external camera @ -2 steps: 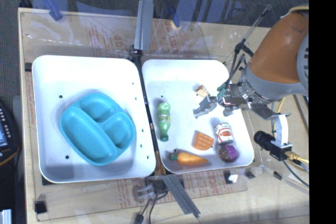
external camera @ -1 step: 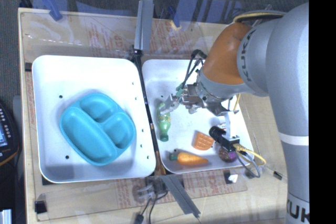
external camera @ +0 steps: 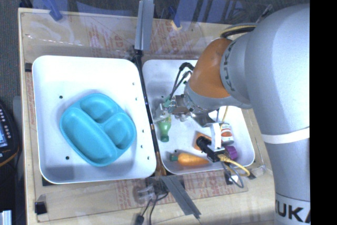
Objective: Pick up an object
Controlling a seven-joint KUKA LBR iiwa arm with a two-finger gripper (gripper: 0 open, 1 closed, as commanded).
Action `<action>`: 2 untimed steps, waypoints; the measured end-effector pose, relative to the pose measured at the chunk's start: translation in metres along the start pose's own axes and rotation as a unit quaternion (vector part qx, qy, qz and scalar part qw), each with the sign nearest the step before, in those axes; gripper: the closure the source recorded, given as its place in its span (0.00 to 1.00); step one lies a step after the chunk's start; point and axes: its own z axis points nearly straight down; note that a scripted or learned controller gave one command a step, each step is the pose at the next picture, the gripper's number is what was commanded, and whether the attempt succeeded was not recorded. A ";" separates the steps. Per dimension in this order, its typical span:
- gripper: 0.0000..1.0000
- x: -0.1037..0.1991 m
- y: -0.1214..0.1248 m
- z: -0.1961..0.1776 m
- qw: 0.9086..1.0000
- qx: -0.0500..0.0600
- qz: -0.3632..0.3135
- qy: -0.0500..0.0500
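My gripper hangs low over the left part of the right bin, close to the divider between the bins. Just below it lies a small green object, touching or nearly touching the gripper's tip. An orange carrot lies along the bin's front wall. A small white bottle with a red label stands by the right wall, and a purple piece lies in front of it. The wrist hides the middle of this bin.
The left bin holds a blue divided plate. A grey metal bar stands behind the gap between the bins. My arm fills the right side of the view.
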 end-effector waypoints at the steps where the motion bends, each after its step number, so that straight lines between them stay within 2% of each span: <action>1: 1.00 0.005 -0.001 -0.006 1.000 0.005 -0.003 0.005; 2: 1.00 0.084 -0.054 -0.099 1.000 0.005 -0.008 0.008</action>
